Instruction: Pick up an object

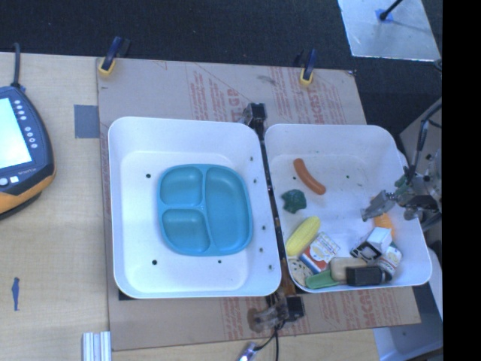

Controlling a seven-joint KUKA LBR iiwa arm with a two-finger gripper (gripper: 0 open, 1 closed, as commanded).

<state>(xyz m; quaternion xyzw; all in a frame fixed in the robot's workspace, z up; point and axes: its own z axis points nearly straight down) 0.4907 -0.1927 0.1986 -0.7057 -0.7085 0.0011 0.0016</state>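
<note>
At the far left a handheld control pendant (19,145) lies on the wooden bench (52,277); its screen and buttons carry nothing readable. A cardboard sheet (188,89) under the bins bears faint red printing, too blurred to read, and 2 clamps (110,57) pin its far edge.

The left bin (128,201) holds a blue divided plate (204,209) with 3 compartments.

The right bin (353,145) holds the loose objects: an orange sausage (309,177) near the middle, a dark green lump (294,198) just below it, a yellow corn cob (302,235), and a small printed packet (320,251) whose lettering is illegible. Along the near rim lie a green piece (322,280), a tan block (342,267) and a black bar (364,275).

The gripper (376,209) reaches in from the right, low over the bin's right side beside an orange item (384,221). Whether it is clenched or released I cannot tell.
</note>
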